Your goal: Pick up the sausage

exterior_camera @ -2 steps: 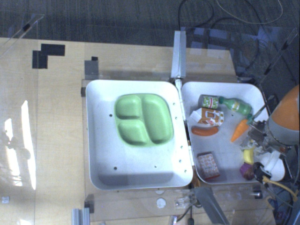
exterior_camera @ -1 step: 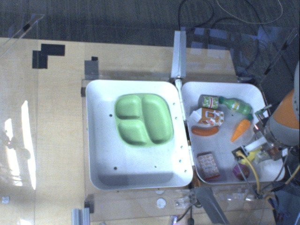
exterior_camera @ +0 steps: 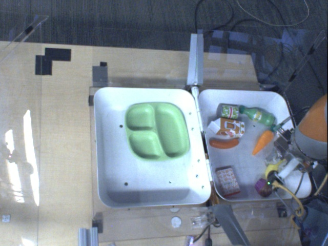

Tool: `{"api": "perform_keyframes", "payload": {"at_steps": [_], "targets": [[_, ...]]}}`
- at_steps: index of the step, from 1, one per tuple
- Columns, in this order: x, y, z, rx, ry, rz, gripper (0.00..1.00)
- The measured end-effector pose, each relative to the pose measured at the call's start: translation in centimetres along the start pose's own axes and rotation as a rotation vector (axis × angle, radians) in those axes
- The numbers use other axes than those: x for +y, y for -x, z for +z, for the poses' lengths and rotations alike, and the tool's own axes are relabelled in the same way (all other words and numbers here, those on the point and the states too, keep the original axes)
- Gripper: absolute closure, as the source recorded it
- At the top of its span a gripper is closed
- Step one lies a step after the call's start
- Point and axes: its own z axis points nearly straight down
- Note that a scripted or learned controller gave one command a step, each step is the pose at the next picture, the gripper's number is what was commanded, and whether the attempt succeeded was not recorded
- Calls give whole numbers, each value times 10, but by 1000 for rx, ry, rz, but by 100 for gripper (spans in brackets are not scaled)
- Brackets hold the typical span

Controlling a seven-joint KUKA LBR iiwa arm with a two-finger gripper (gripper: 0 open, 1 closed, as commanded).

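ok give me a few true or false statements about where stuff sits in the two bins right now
1. The sausage lies in the right bin. True.
2. The green divided tray sits in the right bin. False: it sits in the left bin.
3. The carrot lies to the right of the sausage in the camera view. True.
4. The sausage rests on the green divided tray. False: it lies on the right bin's floor, just below the orange carton.
5. The green bottle lies near the far wall of the right bin. True.

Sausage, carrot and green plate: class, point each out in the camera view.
sausage (exterior_camera: 224, 143), camera view, middle of its length
carrot (exterior_camera: 262, 142), camera view, orange body
green plate (exterior_camera: 156, 130), camera view, central divider
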Motion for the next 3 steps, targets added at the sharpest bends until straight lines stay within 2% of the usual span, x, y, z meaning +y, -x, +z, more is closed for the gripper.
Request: {"api": "perform_keyframes", "payload": {"at_steps": [1,2,3], "targets": [[-12,-9,1,-3,12,441,100],[-1,3,1,-6,3,-144,100],[-9,-6,-88,-9,9,175,100]]}}
